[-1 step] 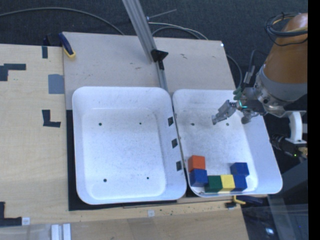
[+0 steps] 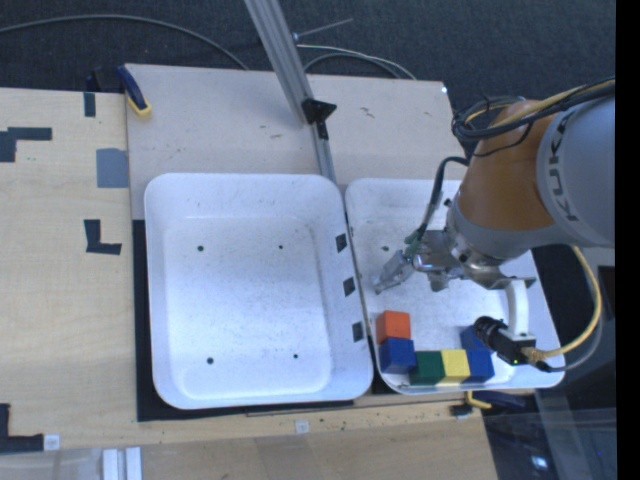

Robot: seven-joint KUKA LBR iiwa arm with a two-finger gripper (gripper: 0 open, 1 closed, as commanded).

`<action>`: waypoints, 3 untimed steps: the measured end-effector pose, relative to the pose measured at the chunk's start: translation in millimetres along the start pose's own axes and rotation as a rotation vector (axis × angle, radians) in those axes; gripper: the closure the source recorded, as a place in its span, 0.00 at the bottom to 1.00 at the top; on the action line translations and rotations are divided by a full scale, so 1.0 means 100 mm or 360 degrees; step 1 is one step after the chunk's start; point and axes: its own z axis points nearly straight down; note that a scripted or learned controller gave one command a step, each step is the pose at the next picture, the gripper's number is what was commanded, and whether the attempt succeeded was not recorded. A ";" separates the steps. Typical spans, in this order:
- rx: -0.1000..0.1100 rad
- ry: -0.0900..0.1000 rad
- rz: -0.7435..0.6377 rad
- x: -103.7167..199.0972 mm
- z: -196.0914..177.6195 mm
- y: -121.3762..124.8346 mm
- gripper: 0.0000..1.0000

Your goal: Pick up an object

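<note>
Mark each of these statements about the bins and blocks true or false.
1. The blocks lie in the right bin. True.
2. The orange block sits beside the yellow block. False: it touches the blue block.
3. The green block lies between a blue block and the yellow one. True.
4. The gripper holds the orange block. False: it hovers above the bin floor, apart from the blocks.

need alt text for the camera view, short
A grey and orange robot arm reaches in from the right, its gripper above the right white bin, near a cluster of orange, blue, green and yellow blocks along that bin's near edge. The left white bin sits beside it.
</note>
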 end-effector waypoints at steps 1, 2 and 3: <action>0.0000 -0.0003 0.0012 -0.38 0.72 -0.26 0.00; -0.0012 0.0000 0.0004 -0.35 1.02 -0.22 0.00; -0.0009 0.0001 0.0002 -0.35 0.92 -0.23 1.00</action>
